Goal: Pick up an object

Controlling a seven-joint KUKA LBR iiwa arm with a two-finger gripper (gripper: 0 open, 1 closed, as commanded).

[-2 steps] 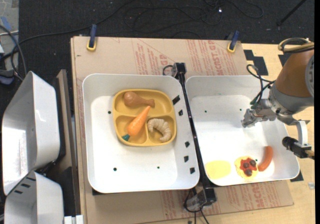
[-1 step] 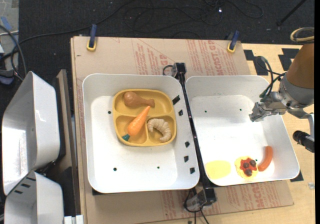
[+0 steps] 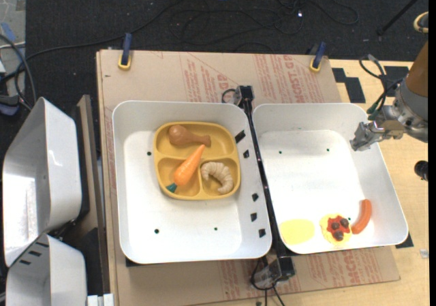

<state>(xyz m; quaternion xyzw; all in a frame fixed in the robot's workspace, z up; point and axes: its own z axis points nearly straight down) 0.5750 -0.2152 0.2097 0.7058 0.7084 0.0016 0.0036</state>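
The left bin (image 3: 136, 182) holds a yellow divided plate (image 3: 197, 160) carrying a brown drumstick (image 3: 187, 136), an orange carrot (image 3: 189, 166) and a pale shrimp-like piece (image 3: 219, 176). Along the front of the right bin (image 3: 306, 161) lie a flat yellow disc (image 3: 297, 231), a small red and yellow toy (image 3: 336, 226) and an orange sausage (image 3: 362, 216). My gripper (image 3: 364, 135) hangs over the right bin's far right rim, well away from all the objects, with nothing visibly between its fingers.
The arm (image 3: 415, 93) enters from the right edge. Black clips (image 3: 253, 155) line the seam between the bins. Yellow clamps (image 3: 125, 59) hold the cardboard base at the back. White containers (image 3: 37, 175) stand at the left.
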